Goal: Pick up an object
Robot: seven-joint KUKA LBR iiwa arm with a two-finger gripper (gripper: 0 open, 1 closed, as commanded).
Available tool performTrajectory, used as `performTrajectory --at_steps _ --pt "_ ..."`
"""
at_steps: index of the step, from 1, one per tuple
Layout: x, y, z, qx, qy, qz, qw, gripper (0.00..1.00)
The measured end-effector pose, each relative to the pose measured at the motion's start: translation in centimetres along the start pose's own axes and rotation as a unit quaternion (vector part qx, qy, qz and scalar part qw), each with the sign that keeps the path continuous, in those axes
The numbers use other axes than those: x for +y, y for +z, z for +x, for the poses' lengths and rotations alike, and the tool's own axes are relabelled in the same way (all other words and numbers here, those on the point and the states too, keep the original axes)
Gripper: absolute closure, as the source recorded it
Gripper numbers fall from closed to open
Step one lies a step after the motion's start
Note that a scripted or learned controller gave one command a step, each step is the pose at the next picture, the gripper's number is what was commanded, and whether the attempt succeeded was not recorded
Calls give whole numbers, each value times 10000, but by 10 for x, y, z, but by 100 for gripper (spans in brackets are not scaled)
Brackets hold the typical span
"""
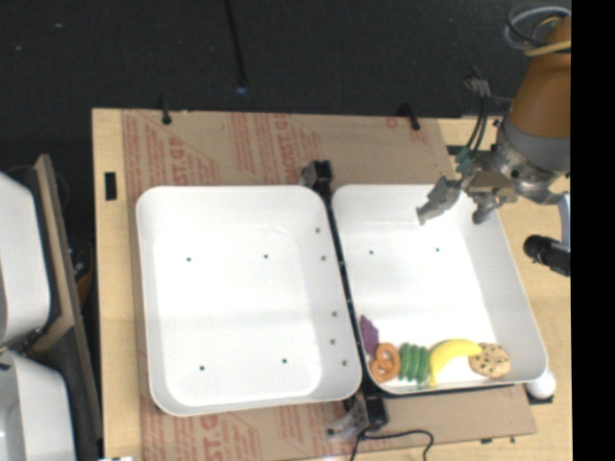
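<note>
The end effector [459, 203] hovers with fingers spread, pinching nothing, above the right bin's [500, 257] far edge. A pretzel [384, 361], banana [452, 353] and cookie [491, 359] line its near wall.

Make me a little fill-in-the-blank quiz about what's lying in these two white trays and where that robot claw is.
1. The toy foods lie along the near edge of the ____ bin.
2. The yellow item between the green piece and the cookie is a ____.
3. The gripper hangs over the ____ end of that bin, away from the foods.
4. The pretzel sits beside a small ____ piece.

Missing words: right; banana; far; purple
</note>
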State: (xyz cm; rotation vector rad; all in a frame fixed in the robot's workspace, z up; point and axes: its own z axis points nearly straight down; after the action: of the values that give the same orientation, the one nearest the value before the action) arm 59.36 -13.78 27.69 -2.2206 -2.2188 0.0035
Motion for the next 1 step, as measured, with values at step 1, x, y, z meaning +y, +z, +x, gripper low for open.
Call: performTrajectory --at_steps 1 --pt "1 -2 0 -2 -2 -21 10000 0"
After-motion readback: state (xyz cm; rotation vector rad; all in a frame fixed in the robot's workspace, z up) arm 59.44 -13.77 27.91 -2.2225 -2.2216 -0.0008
